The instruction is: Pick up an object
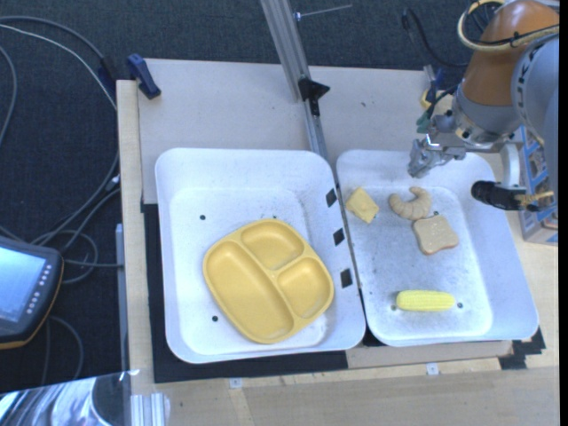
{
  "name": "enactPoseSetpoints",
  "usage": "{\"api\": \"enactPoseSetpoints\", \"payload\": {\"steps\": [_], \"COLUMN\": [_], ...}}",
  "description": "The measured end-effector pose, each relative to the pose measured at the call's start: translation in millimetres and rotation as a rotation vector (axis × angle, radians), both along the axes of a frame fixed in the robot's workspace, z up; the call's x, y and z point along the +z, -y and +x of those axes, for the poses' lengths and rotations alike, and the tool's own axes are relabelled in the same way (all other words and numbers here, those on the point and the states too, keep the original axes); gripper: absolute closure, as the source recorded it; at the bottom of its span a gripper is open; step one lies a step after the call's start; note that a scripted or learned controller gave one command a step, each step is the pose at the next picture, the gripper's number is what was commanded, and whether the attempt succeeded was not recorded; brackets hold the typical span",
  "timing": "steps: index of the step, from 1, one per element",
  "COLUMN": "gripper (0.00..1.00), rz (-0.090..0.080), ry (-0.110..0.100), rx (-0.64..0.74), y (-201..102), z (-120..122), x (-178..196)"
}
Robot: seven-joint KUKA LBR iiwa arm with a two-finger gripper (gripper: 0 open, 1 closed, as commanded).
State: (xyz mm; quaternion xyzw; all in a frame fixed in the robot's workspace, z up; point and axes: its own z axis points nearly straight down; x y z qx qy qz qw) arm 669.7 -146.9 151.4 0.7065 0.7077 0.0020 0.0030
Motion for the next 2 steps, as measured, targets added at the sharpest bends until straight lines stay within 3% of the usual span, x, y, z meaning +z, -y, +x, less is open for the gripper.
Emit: {"api": "enactPoseSetpoints", "payload": {"steps": [2], "gripper": [1.0], "rz": [0.0], "ry": [0.001], "rx": [0.0], "y": [1], "z": [-7], "x": [107]}}
